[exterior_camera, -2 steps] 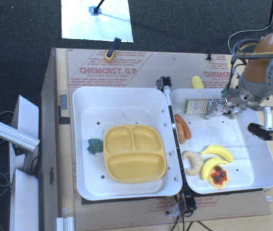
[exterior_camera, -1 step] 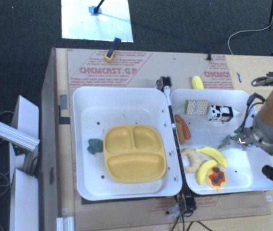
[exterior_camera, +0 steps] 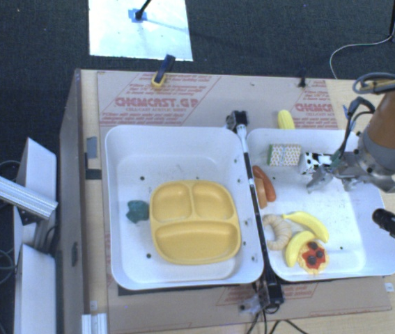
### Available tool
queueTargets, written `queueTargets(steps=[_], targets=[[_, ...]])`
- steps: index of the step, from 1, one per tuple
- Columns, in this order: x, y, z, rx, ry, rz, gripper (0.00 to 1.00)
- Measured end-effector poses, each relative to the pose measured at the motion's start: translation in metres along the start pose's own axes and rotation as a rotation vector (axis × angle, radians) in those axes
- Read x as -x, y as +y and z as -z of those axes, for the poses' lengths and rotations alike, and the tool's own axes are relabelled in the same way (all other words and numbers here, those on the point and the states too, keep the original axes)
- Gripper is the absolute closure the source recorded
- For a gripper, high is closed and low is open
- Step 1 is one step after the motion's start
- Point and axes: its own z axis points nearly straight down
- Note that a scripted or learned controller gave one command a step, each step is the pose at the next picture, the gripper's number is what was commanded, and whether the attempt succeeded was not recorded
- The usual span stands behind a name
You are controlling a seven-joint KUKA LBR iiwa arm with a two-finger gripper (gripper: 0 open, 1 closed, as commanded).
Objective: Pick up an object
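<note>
- Nearest the camera, a pizza slice [exterior_camera: 315,257], two bananas [exterior_camera: 307,223] and a peanut-like toy [exterior_camera: 278,232] lie unpicked in the right bin [exterior_camera: 385,259].
- Gripper [exterior_camera: 320,179] hovers low above that bin's bare floor, near a black-and-white toy [exterior_camera: 313,161]; nothing sits between its parted fingers.
- Grasping and lifting remain, by my judgement.

Bench [exterior_camera: 183,92] topped with brown printed board; two shallow white bins side by side on it; right bin [exterior_camera: 375,252] sits under the jaws, left bin [exterior_camera: 124,186] well off to their left; small yellow-and-blue piece [exterior_camera: 161,72] lies on the board far up-left of the jaws, near the bench's back edge.
</note>
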Motion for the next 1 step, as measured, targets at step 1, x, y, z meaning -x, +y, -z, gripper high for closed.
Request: queueTargets(steps=[1], targets=[[-0.0666,0.0729,-0.0697,-0.002,-0.001,-0.002,0.00]])
